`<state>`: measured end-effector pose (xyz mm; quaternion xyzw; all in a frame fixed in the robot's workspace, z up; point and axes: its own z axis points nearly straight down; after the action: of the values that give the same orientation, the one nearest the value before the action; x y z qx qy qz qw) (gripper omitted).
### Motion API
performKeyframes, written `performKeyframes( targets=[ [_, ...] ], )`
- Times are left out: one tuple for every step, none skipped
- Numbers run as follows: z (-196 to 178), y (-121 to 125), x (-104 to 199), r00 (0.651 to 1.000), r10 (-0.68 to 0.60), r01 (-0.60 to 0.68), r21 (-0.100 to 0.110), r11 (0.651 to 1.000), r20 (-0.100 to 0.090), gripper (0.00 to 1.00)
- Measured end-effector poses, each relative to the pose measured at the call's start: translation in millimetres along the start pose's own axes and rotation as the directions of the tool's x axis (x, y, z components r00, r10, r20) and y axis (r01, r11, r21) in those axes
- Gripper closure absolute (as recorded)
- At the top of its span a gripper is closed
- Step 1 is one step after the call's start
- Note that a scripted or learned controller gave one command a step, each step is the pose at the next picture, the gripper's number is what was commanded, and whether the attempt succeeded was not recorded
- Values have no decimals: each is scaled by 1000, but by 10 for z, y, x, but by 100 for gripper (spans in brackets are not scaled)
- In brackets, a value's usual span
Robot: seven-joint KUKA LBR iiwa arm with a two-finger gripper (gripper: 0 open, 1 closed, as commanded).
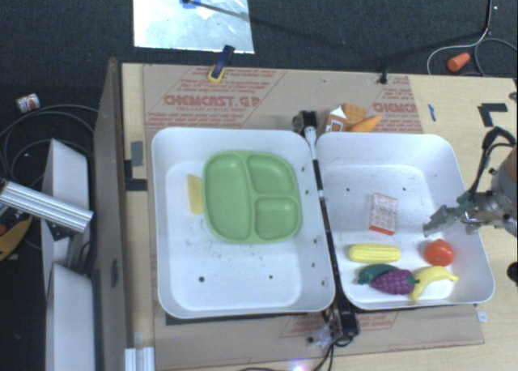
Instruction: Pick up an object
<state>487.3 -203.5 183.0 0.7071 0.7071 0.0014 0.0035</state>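
Tomato (pixel 439 252) sits in the right bin (pixel 405 147), near its right wall, beside the banana (pixel 435 279). I see the gripper (pixel 443 217) just above it, jaws apart, nothing between them. Looks lined up for a top-down grab.

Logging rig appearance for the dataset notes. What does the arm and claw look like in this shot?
Little of the arm shows at the right edge. The claw is grey metal with slim pale fingers reaching left off a boxy grey wrist block. A thin dark cable loops up from the wrist. A sliver of tan shows at the frame edge behind it. No markings are readable.
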Motion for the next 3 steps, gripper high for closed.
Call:
performKeyframes(
  targets=[
    [900, 79, 8, 1000, -1, 1, 12, 1000, -5, 0],
    [-432, 1173, -24, 1000, -10, 10, -15, 1000, 5, 0],
    [-151, 737, 32, 1000, -1, 1, 9, 1000, -3, 0]
  ],
)
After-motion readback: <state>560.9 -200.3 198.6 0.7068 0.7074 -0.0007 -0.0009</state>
